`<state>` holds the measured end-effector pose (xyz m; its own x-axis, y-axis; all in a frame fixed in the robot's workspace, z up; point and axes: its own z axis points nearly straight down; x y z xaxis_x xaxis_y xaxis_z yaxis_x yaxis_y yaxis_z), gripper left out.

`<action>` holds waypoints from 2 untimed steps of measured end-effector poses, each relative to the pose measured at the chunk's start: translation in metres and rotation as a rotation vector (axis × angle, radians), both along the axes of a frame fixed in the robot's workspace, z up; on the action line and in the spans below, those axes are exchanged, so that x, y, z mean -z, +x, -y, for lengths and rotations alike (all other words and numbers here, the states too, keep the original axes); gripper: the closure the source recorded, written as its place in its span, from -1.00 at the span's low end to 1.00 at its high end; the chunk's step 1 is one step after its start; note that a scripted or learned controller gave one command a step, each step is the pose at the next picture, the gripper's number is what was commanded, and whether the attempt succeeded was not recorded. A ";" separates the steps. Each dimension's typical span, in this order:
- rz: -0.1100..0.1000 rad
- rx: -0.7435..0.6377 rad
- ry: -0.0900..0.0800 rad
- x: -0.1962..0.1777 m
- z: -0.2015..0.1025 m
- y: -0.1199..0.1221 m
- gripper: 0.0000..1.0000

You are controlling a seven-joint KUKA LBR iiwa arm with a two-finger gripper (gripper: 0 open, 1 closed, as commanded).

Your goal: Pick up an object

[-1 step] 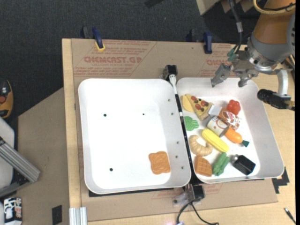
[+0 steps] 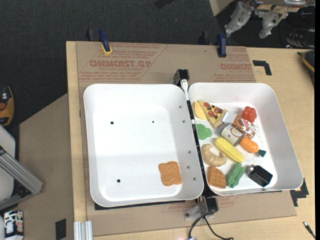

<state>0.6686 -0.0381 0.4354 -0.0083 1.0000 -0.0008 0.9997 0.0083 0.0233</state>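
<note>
Two pale fingers of the grey two-finger gripper (image 2: 253, 18) hung splayed apart with nothing between them, high beyond the bench's far right corner, well clear of both bins.

Down below, the right shallow white plastic bin (image 2: 284, 129) carried the crowd of toy food. Near its far edge lay a yellow wedge of plastic pizza with red dots (image 2: 212, 113), and toward the far right a glossy red plastic tomato (image 2: 249, 114) touched a small white printed carton (image 2: 235, 130). Just beside those sat an orange plastic carrot (image 2: 249, 145). At the bin's middle a yellow plastic corn cob (image 2: 229, 149) lay on a slant, touching a tan ring-shaped plastic pastry (image 2: 212, 155). A green ruffled plastic leaf (image 2: 203, 132) hugged the left wall. Along the near edge sat a brown plastic waffle piece (image 2: 216, 177), a green plastic pepper (image 2: 235, 175) and a black blocky item (image 2: 259, 174).

Over in the left shallow white plastic bin (image 2: 100, 134), a flat orange plastic cracker (image 2: 170, 173) lay alone near the near right corner.

My call: all of it looked light, rigid and slick. The cracker was flat and hard to pinch. The corn cob seemed the better bet, gripped across its narrow width at mid-length, though neighbours crowded it.
</note>
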 end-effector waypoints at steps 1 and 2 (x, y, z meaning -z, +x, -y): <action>-0.017 0.006 -0.002 0.001 0.004 -0.001 1.00; -0.007 0.004 0.000 -0.108 -0.025 -0.002 1.00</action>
<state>0.6664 -0.0135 0.5434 -0.0044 1.0000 -0.0005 0.9999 0.0044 0.0162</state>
